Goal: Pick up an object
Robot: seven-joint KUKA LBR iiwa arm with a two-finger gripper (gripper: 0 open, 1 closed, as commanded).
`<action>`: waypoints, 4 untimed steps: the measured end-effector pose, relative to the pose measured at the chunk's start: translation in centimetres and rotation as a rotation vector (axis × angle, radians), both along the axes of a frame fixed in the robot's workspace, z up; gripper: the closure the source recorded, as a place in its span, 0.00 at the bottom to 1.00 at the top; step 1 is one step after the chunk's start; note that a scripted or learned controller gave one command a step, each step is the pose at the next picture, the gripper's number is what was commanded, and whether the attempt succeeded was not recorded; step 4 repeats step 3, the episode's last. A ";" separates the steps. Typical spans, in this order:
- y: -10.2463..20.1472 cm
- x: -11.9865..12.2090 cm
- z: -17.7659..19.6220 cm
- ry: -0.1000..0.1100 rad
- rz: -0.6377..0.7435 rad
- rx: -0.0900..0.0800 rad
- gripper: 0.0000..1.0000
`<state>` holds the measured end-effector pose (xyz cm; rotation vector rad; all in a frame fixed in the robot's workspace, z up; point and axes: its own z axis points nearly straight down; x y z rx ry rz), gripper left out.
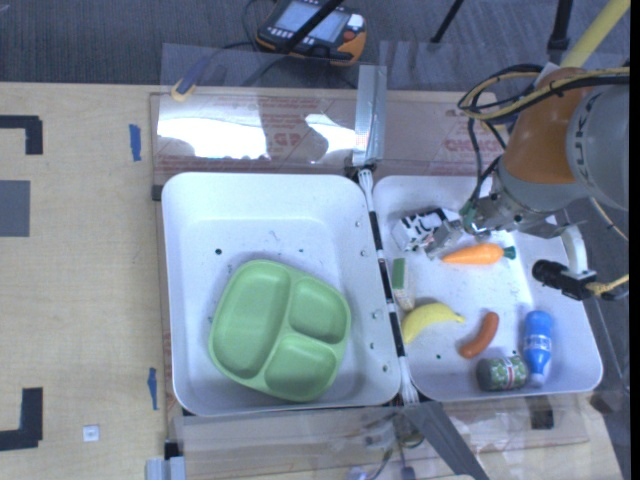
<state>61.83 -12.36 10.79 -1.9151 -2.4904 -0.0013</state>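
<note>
The right bin holds several objects. An orange carrot lies near its back, with a black-and-white toy just to its left. A yellow banana, a red sausage, a blue bottle and a green can lie nearer the front. My gripper hangs low over the back of this bin, between the toy and the carrot, right above the carrot's thick end. I see nothing held in it.
The left bin holds a green divided plate. A small green piece lies by the divider between the bins. The arm's grey and orange wrist and its cables hang over the right bin's back right corner.
</note>
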 end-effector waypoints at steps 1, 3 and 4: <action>-3.6 -2.2 -2.1 -0.002 0.265 -0.001 0.00; 1.8 1.7 6.6 -0.004 0.007 -0.002 1.00; 1.8 1.7 6.6 -0.004 0.007 -0.002 1.00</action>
